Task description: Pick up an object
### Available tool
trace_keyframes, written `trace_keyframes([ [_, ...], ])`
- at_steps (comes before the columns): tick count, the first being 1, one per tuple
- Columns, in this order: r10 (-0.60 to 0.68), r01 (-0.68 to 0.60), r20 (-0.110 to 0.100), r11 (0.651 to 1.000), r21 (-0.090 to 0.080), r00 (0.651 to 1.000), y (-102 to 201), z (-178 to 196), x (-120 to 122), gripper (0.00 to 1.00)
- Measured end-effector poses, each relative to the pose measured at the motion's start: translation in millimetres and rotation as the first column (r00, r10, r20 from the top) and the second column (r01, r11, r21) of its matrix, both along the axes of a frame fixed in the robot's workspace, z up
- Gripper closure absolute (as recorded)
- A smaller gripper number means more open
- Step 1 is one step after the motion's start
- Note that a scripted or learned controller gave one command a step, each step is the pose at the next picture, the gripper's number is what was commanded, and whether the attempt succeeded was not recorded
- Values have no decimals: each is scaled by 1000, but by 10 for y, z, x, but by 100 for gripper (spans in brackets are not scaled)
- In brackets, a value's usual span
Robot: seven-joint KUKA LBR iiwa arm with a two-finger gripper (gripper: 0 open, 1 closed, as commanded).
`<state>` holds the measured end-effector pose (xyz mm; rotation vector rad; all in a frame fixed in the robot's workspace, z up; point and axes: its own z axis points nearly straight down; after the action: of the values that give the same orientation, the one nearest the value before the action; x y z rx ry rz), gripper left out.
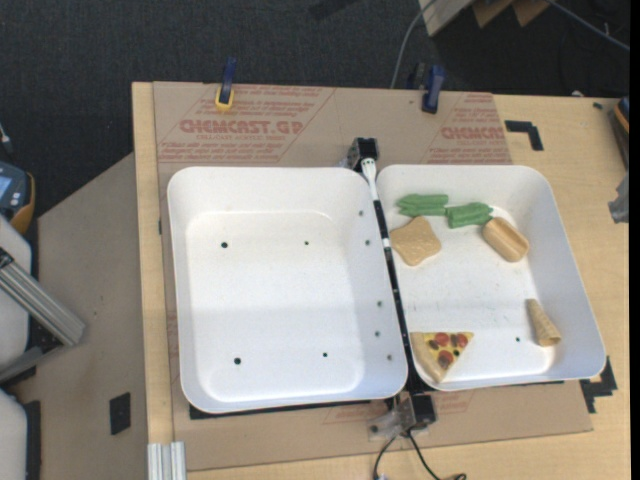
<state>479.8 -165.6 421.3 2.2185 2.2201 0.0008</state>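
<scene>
The right bin [560,238] holds several toy foods. Two green pieces lie near its far edge, one [422,204] to the left of the other [468,214]. A tan bread slice [415,241] rests by the divider between the bins. A brown bread roll [505,239] lies to the right of the green pieces. A pizza slice [444,351] sits at the bin's near left corner. A small tan cone-shaped piece [543,322] lies near the right wall.
The left bin [200,268] stands beside the right one on a brown board [160,168]. Two clamps [227,85] [432,86] hold the board's far edge. A metal rail [40,298] slants at the left.
</scene>
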Motion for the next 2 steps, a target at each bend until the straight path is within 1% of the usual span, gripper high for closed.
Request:
trace_keyframes([
  [2, 0, 0, 0, 1000, 0, 1000, 0, 0, 0, 0],
])
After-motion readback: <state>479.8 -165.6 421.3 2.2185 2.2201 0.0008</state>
